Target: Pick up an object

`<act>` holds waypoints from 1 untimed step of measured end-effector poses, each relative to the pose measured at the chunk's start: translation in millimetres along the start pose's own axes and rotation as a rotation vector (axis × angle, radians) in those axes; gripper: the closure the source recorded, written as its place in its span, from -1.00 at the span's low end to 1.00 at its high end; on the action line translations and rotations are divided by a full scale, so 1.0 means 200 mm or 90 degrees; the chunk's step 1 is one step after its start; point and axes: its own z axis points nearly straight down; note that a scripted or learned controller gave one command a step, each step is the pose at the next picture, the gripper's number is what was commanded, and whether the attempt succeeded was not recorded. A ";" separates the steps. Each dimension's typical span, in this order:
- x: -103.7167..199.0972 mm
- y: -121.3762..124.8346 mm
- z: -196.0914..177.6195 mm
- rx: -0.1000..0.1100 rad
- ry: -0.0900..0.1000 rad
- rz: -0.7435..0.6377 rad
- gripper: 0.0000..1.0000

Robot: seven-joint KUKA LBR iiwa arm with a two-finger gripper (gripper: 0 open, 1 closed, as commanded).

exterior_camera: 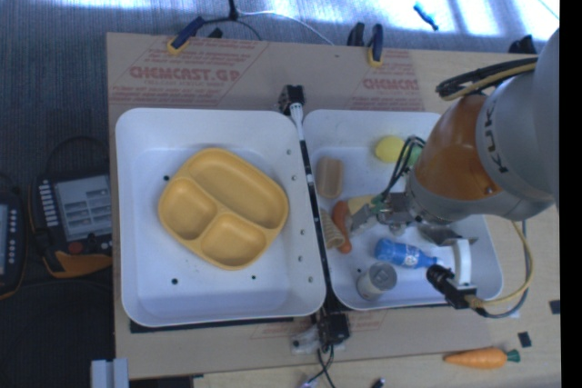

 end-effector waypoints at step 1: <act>0.03 -0.13 -0.05 0.022 0.012 -0.004 -1.00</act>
